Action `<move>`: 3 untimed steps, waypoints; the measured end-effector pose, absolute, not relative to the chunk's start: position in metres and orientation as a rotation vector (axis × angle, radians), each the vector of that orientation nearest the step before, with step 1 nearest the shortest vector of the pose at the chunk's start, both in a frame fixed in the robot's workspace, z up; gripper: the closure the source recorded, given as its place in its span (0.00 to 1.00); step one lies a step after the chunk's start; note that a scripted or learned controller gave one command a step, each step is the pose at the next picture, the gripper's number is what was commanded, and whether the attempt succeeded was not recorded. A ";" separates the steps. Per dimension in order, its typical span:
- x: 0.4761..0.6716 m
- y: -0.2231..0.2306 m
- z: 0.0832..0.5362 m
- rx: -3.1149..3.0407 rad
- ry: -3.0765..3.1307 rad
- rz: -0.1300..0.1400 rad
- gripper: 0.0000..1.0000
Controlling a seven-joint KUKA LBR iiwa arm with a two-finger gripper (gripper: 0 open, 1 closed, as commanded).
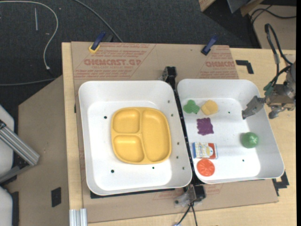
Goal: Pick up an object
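Still sitting at the approach step, nothing picked up yet. Hovering at the far right edge of the right bin point(268, 171), over its rim near the back right corner: the gripper point(263, 105), with one dark finger slanting down-left toward the bin floor and the other hidden in the clutter of the wrist, so impossible to tell how wide the jaws are standing. Holding nothing that can be seen, and touching none of the objects. Lying closest, just in front of the gripper near the right wall: a green ball point(249, 140), probably the easiest target. Grouped along the left side of the same bin, well apart from the gripper: a green leafy toy point(191, 107) and a yellow piece point(209, 108) at the back, a purple piece point(204, 126) in the middle, a small printed carton point(204, 150) and a red-orange round piece point(205, 167) at the front left corner. Resting in the left bin point(89, 126): a yellow divided plate point(141, 135). Calling next for swinging in over one object, dropping straight down and closing around it; rolling away being the likely risk with the ball.
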State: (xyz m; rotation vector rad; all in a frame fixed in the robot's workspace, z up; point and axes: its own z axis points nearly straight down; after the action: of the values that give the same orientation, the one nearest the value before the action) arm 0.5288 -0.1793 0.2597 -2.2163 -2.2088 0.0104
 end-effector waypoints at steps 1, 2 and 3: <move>0.531 -0.179 0.266 -2.220 -2.221 0.000 0.00; 0.527 -0.172 0.221 -2.217 -2.218 0.002 0.00; 0.535 -0.166 0.169 -2.218 -2.219 0.001 0.00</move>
State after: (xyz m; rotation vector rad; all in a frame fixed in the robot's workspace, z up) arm 0.5352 -0.1661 0.1692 -2.2182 -2.2192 0.0013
